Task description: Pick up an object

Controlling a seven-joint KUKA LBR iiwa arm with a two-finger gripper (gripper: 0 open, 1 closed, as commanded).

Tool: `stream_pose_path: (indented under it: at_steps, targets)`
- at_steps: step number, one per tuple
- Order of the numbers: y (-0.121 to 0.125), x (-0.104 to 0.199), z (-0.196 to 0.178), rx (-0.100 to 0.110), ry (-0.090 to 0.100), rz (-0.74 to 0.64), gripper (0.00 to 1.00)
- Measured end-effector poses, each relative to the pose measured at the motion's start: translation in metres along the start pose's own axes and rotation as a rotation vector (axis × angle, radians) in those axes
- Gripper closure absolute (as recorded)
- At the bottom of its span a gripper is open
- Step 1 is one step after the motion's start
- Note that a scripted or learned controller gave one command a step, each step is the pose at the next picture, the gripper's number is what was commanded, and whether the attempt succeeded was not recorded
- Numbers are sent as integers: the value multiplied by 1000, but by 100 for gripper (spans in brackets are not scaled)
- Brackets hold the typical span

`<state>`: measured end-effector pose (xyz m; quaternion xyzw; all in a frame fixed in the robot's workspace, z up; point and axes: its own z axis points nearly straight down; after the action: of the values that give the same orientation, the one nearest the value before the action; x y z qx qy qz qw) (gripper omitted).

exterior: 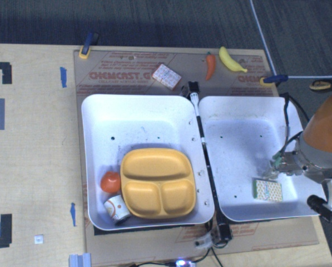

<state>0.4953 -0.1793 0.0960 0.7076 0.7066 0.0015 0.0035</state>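
Note:
In the right bin [232, 121], a small flat packet [267, 189] with a green and white pattern lies near the front right corner. My gripper [277, 163] hangs just above and behind the packet, reaching in from the right under the arm's orange band [323, 128]. The left bin [138, 113] holds a yellow divided tray [157, 181], a red tomato-like ball [110, 181] and a small white and orange object [115, 207], both by the tray's left side.
Behind the bins, on the brown board, lie a yellow banana [231, 60], a red chili [210, 66] and a small patterned block [166, 75]. Black cables run along the divider between the bins and over the right bin's far corner.

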Motion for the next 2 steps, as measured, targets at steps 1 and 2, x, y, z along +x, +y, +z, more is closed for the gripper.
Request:
stream_pose_path:
  at_steps: [1, 2]
  targets:
    - [0, 0, 0, 0, 0, 0, 0]
    - [0, 0, -10, -2, -1, 1, 100]
